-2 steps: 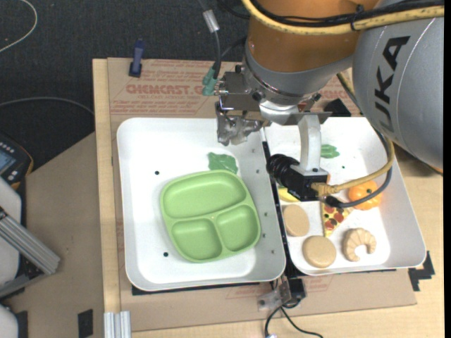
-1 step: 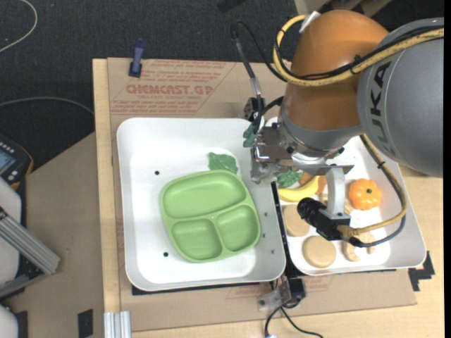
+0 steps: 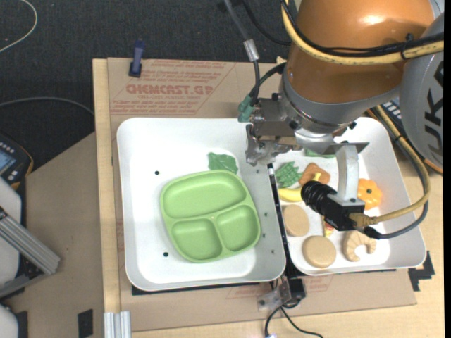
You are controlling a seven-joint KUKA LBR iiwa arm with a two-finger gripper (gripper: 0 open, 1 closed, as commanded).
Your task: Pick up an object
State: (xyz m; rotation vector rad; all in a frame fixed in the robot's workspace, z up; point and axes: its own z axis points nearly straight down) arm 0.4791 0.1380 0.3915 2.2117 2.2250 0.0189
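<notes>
The arm (image 3: 352,55) is hanging over the right bin (image 3: 394,252), reaching toward its food pieces (image 3: 318,251); finger state cannot be told.

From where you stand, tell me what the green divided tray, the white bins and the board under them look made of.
Green divided tray: likely molded plastic, smooth, soft sheen, rounded compartments.
White bins: likely thin formed plastic, glossy, rounded corners and a raised lip.
Board: looks like a sheet under brown paper masking, matte, with printed red lettering; the core material cannot be told.
</notes>
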